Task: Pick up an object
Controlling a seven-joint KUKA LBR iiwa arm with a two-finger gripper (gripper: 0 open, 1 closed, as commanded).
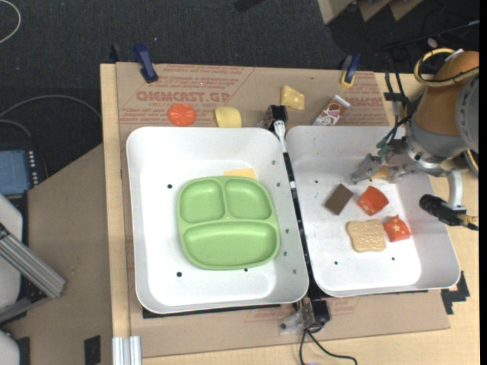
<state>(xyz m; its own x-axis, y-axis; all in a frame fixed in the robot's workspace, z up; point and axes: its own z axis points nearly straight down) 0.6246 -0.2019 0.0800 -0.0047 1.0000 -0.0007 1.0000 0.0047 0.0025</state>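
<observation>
In the right bin [426,276] lie a brown block [339,199], a red block [373,201], a tan toast-shaped piece [367,236] and a small red piece [396,228]. My gripper [378,170] hangs over the back of this bin, just behind the red block and to the right of the brown one. Its fingers are spread open and I see nothing between them. The grey arm with its orange band [445,90] comes in from the upper right.
The left bin [144,204] holds a green divided plate [227,222] with a pale yellow piece [240,174] behind it. On the cardboard behind the bins lie an orange disc [182,114], two yellow pieces [227,117] [292,97] and a small carton [329,112]. Blue clamps [144,63] grip the back edge.
</observation>
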